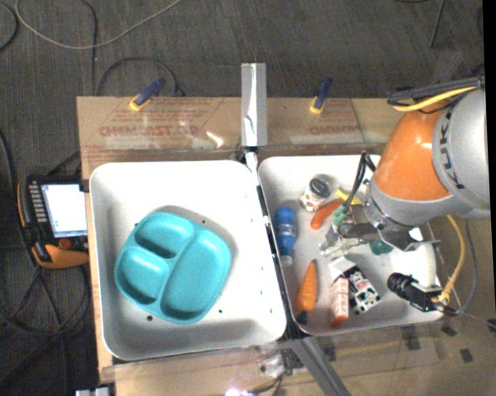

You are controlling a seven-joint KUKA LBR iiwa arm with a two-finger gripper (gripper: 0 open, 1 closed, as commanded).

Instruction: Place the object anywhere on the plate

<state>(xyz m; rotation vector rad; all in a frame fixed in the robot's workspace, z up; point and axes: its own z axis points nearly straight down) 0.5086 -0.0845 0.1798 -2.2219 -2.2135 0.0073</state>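
A teal divided plate lies in the left white bin. My gripper is low over the middle of the right bin, open, its two metal fingers spread and pointing left with nothing visible between them. Around it lie an orange carrot, a second orange piece, a blue bottle, a small round jar, a red-and-white packet and a black-and-white block. A small green thing sits right at the upper finger.
The two bins share a raised rim down the middle. A handheld pendant lies left of the bench. The arm's grey and orange body covers the right bin's far right part.
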